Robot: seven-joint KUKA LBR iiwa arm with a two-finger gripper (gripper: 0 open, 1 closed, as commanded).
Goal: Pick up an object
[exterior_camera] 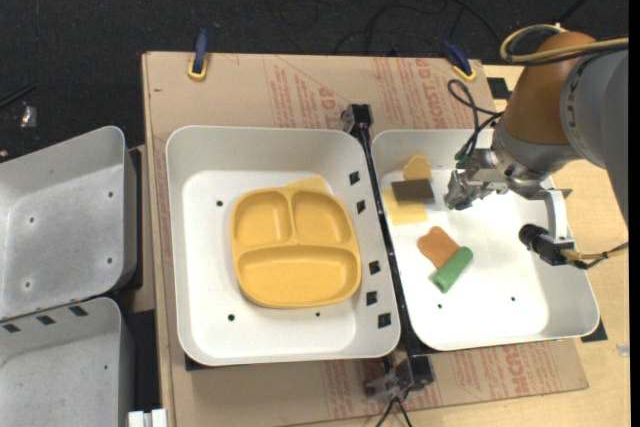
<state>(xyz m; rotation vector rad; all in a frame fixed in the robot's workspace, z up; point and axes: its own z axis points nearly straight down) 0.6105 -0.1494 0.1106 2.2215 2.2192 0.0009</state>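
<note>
Nearest the lens: left bin (200,245), holding a yellow divided tray (296,248). Right bin (560,305): tan and brown blocks (409,190) at its left wall, then orange piece (437,244) touching green cylinder (452,268), long axis slanting up-right. Gripper (462,191) hangs just right of the blocks, above-right of the cylinder. Grip state: cannot tell.

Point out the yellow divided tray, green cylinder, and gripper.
yellow divided tray (296,248), camera view, centre ridge.
green cylinder (452,268), camera view, mid-body.
gripper (462,193), camera view, between fingertips.
</note>
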